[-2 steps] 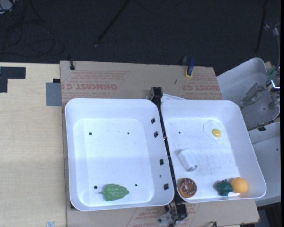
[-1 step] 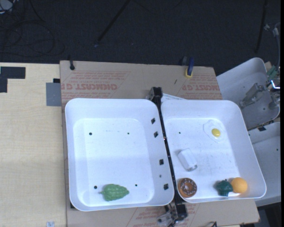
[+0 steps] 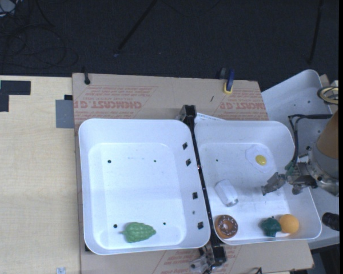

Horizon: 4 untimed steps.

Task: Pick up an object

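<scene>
A light wooden desk [image 3: 28, 170] carries a brown cardboard sheet [image 3: 160, 99] with red print. Behind it the floor [image 3: 160, 27] is dark, strewn with thin cables [image 3: 23, 16], under even, soft light

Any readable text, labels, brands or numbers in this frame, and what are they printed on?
"CHEMCAST GP": red print on the brown cardboard sheet under the bins, upside down at upper left, blurred, so a best guess.
The same red print repeats at upper right and along the sheet's bottom edge, too partial to read.
</scene>
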Available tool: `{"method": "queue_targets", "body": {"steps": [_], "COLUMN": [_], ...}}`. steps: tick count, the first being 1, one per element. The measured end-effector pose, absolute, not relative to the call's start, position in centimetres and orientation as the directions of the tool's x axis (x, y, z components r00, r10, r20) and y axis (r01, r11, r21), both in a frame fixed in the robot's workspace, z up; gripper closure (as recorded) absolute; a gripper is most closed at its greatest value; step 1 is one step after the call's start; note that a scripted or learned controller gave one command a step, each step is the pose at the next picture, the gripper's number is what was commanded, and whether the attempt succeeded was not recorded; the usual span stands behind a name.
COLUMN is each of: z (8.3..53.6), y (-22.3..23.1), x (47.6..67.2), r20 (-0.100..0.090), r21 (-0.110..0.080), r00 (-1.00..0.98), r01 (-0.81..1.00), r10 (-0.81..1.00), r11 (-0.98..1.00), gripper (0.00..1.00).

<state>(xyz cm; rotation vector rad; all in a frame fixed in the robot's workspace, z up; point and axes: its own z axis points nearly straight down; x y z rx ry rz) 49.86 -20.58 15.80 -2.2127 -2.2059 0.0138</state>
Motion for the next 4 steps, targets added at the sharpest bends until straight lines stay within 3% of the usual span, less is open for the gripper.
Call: {"method": "queue_targets", "body": {"steps": [2,4], "z": [8.7,8.8], "y": [-21.4,-21.4], "x": [56.3,63.7], "r20": [0.0,-0.001], "r21": [0.0,0.002], "r00": [-0.001,-0.001], "r01": [1.0,1.0], "r10": [1.0,1.0], "r11": [0.001,0.001], "gripper": [0.0,0.0]}}
